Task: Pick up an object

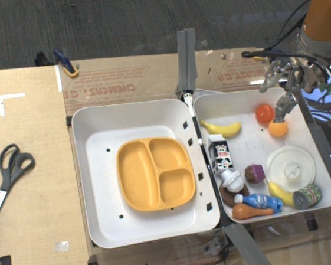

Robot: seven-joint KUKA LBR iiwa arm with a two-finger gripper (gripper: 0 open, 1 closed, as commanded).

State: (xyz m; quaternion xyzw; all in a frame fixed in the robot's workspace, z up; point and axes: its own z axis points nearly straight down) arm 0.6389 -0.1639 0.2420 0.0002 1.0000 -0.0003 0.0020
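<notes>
My gripper point(284, 107) hangs over the far right part of the right bin point(318, 141), below the grey wrist and its orange band. Its tip sits just above a small orange fruit point(278, 128), and I cannot tell whether it touches it. A red tomato point(263, 113) lies close by on the left. A yellow banana point(222, 129) rests farther left in the same bin.
The right bin also holds a black-and-white carton point(220, 155), a purple piece point(254, 173), a round white lid point(290, 167), a second banana point(279, 193), a can point(306, 196) and a blue bottle point(262, 200). A yellow divided plate point(156, 172) lies in the left bin point(92, 167). Scissors point(9, 170) lie on the bench.
</notes>
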